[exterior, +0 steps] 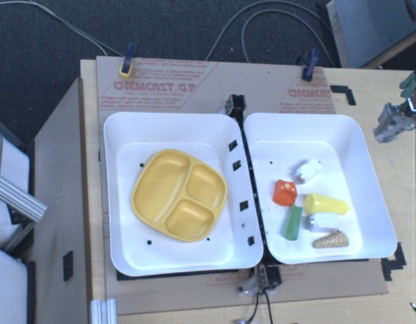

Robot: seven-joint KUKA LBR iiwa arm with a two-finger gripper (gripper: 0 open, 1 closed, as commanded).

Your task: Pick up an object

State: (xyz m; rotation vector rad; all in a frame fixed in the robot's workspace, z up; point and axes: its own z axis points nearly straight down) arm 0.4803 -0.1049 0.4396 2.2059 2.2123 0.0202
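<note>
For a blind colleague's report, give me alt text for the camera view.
Two white bins sit side by side: the left bin holds a yellow divided plate, the right bin several small objects. The gripper hangs at the right edge, outside the bins.

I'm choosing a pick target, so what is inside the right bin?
The right bin holds a white piece, an orange block, a yellow object, a green stick and a tan piece. A white item partly under the yellow object is hard to identify.
</note>
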